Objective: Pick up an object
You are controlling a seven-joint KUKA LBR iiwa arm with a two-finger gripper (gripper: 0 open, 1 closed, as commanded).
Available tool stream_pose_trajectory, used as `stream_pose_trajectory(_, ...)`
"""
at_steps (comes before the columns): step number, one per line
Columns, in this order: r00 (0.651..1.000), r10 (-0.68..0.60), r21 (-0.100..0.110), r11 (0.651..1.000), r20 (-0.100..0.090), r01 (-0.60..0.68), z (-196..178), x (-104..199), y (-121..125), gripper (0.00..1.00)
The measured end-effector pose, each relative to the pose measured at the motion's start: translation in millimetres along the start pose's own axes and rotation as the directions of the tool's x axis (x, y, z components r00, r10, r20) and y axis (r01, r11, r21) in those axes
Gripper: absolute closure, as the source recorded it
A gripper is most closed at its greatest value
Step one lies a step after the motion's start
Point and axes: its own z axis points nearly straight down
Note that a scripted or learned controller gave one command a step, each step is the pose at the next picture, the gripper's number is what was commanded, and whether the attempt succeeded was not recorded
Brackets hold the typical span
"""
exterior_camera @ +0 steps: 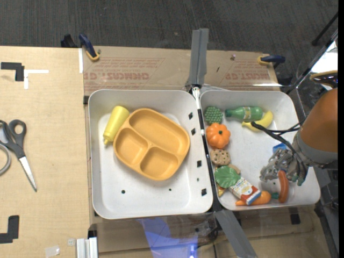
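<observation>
Two white bins on the worktop. Right bin: one pumpkin, one green bottle, one banana, one cookie, one sausage, a few more toys. Left bin: one orange divided tray, one yellow bottle. End effector low beside the sausage; its grip cannot be told. Nothing visibly lifted; the pick looks unfinished.

So there's just one fixed camera, mounted above the bench and looking down at a slant. It sits far enough back to catch both white bins whole: left bin and right bin. Dark floor runs along the far side, and the arm enters from the right.
</observation>
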Motion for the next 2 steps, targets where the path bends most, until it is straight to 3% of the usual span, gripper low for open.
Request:
stream_pose_trajectory(1,0.961,0.277,0.007,0.961,-0.011,-0.277,12,5,-1,1.00)
stream_pose_trajectory(2,0.972,0.235,0.006,0.972,-0.010,-0.235,-19,-13,-30,1.00)
